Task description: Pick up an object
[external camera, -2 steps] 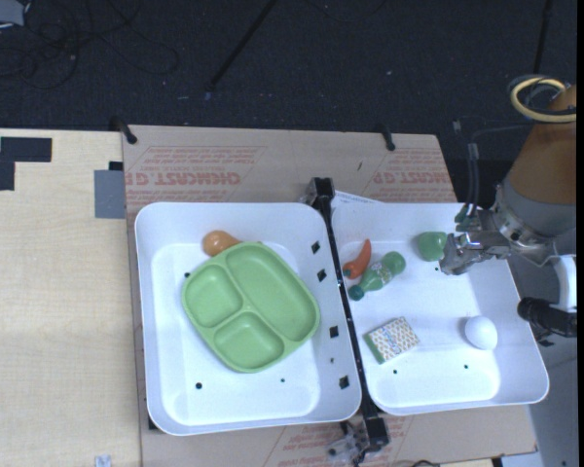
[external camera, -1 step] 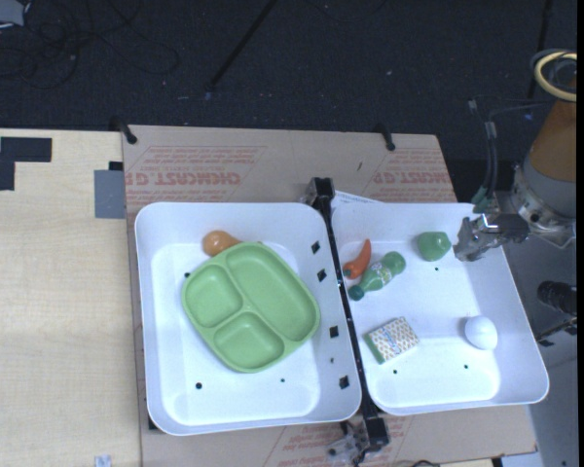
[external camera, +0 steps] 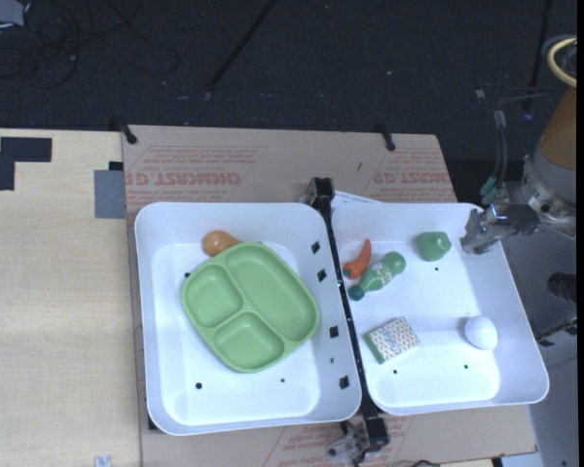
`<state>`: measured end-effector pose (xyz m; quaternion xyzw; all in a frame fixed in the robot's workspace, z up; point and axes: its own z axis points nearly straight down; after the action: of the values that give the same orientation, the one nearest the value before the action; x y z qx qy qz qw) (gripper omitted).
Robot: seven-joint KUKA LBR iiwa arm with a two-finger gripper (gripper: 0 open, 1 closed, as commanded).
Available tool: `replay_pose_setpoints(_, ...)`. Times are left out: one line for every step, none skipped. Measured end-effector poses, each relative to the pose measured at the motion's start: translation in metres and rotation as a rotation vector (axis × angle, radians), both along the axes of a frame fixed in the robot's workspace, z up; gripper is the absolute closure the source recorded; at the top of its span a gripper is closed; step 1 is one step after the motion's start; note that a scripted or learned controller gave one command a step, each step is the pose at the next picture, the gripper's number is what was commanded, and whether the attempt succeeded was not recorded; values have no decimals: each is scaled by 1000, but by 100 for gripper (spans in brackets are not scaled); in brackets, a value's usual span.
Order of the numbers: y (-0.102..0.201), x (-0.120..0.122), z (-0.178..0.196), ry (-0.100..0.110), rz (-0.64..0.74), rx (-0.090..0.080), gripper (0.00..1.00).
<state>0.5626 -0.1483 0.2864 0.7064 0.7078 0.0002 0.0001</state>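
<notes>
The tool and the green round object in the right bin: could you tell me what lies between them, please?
In the camera view, only bare white bin floor and the right bin's rim separate the tool from the green round object.

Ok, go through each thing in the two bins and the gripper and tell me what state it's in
green divided plate: flat in the left bin, compartments bare
orange ball: partly tucked behind the plate
orange carrot-like piece: lying by the divider, right bin
green bottle: on its side
green block: resting alone
patterned box: lying flat
white ball: resting alone
gripper: over the right bin's edge, nothing visibly held
</notes>
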Motion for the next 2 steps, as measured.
replay_pose_setpoints(46, -13, -17, 5, 1, 2, 100)
replay_pose_setpoints(103, -20, -34, 6, 2, 2, 100)
